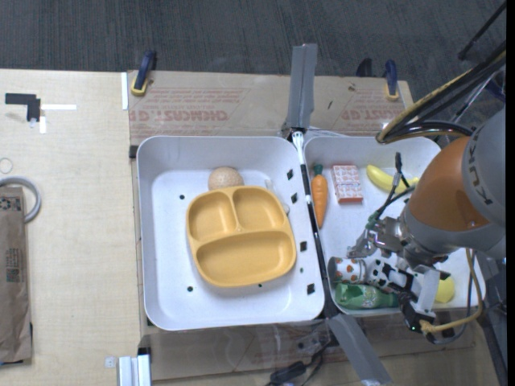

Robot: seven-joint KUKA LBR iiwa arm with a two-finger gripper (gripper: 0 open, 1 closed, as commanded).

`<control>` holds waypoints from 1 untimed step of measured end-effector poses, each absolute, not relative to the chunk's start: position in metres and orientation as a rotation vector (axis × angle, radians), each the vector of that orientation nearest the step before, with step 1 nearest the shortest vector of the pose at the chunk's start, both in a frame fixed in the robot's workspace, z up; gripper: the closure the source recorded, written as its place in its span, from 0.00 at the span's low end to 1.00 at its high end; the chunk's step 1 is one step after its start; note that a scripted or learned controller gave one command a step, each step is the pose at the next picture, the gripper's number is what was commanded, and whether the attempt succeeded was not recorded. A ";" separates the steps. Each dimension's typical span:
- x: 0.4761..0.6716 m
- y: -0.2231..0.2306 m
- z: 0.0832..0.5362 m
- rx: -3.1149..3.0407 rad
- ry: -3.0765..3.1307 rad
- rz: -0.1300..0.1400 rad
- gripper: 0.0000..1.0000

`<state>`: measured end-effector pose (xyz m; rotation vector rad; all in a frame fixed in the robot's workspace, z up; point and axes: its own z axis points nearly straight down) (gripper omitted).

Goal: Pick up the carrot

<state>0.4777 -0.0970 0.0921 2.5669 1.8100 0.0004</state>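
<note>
1. Looking down on the tabletop, I see two shallow white bins side by side, the left bin and the right bin.
2. The carrot lies in the right bin, right against the wall it shares with the left bin, green top pointing to the far side and tip toward the near side.
3. Just beside the carrot sits a small red-and-white box, and beyond that a banana near the far wall.
4. The grey arm with its orange band reaches in from the right and hangs over the near half of the right bin.
5. The gripper is low among a clutter of items: a small cow-patterned toy and a green packet. It is well apart from the carrot.
6. I cannot tell whether its grasping parts are apart or together; the wrist hides them.
7. In the left bin rests a yellow divided plate, with a tan, egg-like ball touching its far edge.
</note>
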 end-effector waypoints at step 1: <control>0.478 -0.095 0.092 2.577 1.794 0.001 0.00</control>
